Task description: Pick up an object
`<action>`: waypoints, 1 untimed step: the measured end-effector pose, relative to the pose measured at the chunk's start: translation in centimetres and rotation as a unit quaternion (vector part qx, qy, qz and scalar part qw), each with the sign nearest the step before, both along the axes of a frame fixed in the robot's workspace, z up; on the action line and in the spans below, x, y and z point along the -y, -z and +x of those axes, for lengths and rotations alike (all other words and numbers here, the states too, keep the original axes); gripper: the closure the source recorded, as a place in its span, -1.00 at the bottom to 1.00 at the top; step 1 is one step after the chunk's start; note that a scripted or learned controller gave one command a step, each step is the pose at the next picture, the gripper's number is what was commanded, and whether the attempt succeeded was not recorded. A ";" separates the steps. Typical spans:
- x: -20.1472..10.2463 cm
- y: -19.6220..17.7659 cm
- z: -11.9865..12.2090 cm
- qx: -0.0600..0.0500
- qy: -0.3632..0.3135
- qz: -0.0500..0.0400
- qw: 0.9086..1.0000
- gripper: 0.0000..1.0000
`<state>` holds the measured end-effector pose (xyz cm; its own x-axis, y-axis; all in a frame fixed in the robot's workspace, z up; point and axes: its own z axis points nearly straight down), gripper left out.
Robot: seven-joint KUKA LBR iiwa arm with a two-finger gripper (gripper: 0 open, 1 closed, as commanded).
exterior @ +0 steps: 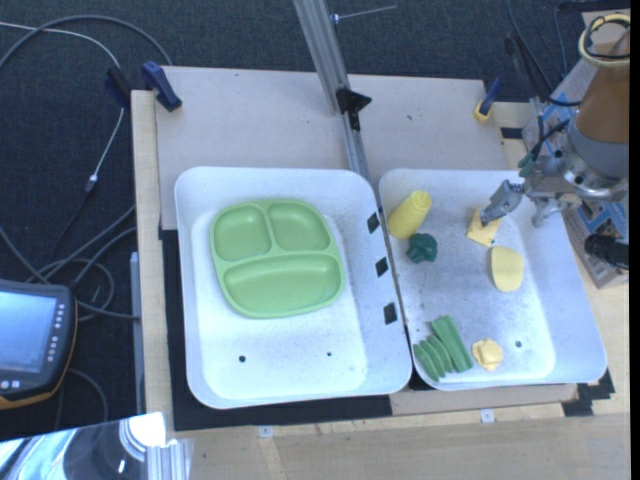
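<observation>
Right bin (pixel 560 358), near to far: green beans (pixel 443 346) at 7 o'clock, small yellow pc (pixel 487 353) beside, yellow lump (pixel 507 268) ctr, yellow wedge (pixel 483 230) at 12. Gripper (pixel 520 204) is seen spread just above the wedge, nothing gripped. Pick judged not yet done; closing and lifting remain.

Even, bright overhead light; soft shadows; slightly grainy, perhaps mildly blurred at edges.
</observation>
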<state>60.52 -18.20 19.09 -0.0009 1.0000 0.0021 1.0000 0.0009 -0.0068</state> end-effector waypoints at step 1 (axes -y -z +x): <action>0.0 4.3 0.3 0.000 0.000 0.000 1.000 -1.00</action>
<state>60.87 -18.20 14.76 -0.0009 1.0000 0.0023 1.0000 0.0010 -0.0073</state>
